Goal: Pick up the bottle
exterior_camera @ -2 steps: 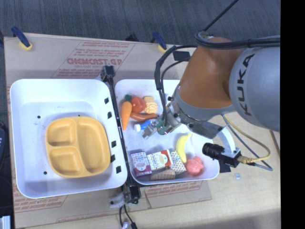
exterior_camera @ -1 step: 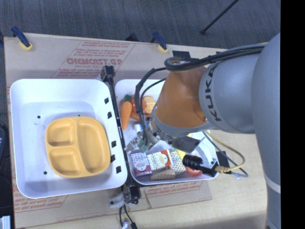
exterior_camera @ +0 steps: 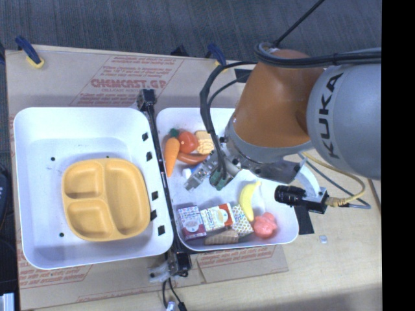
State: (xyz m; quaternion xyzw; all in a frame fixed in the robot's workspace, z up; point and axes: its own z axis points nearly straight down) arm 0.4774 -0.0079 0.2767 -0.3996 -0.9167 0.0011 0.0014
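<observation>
Grey tool [exterior_camera: 206, 173] hangs just beside orange carrot [exterior_camera: 170, 155].

1 fixed camera above the bench [exterior_camera: 337, 264], slanted downward, both bins [exterior_camera: 39, 251] framed

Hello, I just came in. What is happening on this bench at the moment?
A grey and orange KUKA arm reaches from the right over the right bin, its gripper low among toy food: a carrot, a banana, small cartons and a pink piece. Its task is to pick up a bottle, but I cannot make out a bottle, nor anything held. The left bin holds a yellow divided tray.
</observation>
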